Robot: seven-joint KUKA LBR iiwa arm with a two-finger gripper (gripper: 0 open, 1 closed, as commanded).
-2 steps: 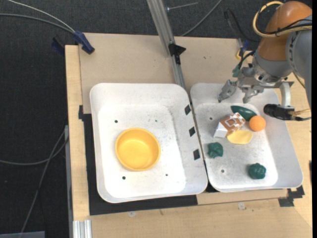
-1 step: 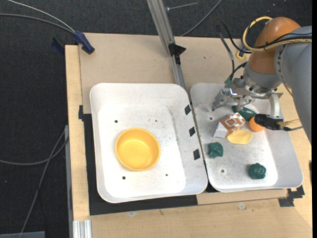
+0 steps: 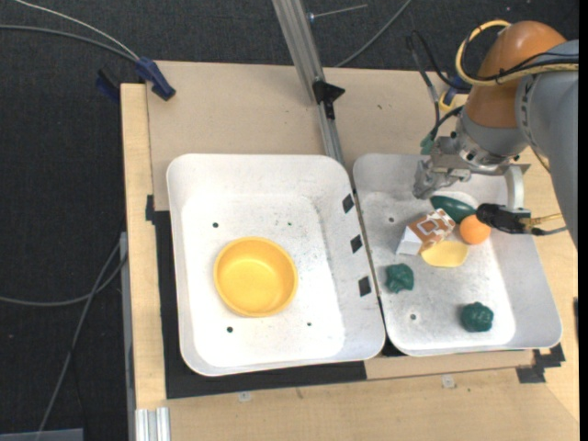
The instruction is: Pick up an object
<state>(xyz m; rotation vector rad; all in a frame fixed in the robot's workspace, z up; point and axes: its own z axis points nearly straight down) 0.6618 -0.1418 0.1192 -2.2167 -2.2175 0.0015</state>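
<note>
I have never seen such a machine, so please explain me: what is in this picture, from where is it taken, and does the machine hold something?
One camera looks down at a slant on a wooden bench. The grey arm with the orange band is a robot; it enters from the picture's right. Its gripper hangs low over the right bin; I cannot tell whether it holds anything. That bin contains an orange ball, a pale yellow piece, a brown-and-white block, a dark teal object and two green lumps. The left bin holds a yellow bowl.

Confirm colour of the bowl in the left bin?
Yellow bowl, clearest in the camera view.
</note>
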